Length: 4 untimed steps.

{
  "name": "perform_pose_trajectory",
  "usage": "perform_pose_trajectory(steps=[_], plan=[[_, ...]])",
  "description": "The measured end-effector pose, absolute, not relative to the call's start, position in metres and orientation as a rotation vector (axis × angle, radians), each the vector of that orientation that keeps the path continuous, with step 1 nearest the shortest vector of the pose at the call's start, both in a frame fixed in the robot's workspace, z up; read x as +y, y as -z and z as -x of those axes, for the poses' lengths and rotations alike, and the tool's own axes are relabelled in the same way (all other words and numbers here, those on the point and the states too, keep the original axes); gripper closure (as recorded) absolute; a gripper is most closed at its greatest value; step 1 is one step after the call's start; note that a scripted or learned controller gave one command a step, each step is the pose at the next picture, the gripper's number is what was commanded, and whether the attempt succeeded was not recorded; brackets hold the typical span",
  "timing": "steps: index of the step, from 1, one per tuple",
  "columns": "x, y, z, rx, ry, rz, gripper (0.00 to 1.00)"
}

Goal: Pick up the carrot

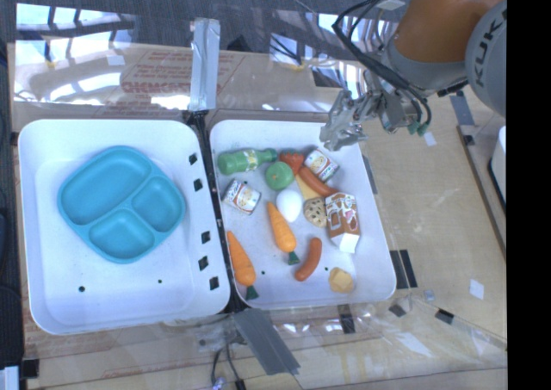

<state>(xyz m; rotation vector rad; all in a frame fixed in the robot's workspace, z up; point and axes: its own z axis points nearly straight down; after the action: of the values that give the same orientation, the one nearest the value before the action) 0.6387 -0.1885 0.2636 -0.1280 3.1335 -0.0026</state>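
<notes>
Two orange carrots with green stalk ends lie in the right bin (379,259). One carrot (281,226) is near the middle, just below a white egg (289,205). The other carrot (241,261) rests against the bin's left wall near the front. My gripper (343,132) hangs over the bin's far right corner, above a small can (321,163), well away from both carrots. Its fingers (331,135) stand apart with nothing between them.
Packed around the carrots are a green bottle (245,160), a green apple (278,175), a second can (243,196), a cookie (315,210), a carton (342,214), a sausage (307,259) and a yellow chunk (342,280). The left bin (34,276) holds a blue divided plate (120,201).
</notes>
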Motion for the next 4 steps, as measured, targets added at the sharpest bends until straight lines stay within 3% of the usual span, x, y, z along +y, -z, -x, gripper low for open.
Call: perform_pose_trajectory(steps=[1, 2, 3, 4], plan=[[-0.209, -0.356, -0.658, 3.125, 0.006, 0.216, 1.00], [-0.208, -0.452, -0.658, 3.050, 0.008, 0.717, 1.00], [-0.211, -0.366, -0.560, 3.029, -0.004, 0.849, 1.00], [-0.210, -0.308, -0.494, 3.029, -0.003, 0.837, 1.00]])
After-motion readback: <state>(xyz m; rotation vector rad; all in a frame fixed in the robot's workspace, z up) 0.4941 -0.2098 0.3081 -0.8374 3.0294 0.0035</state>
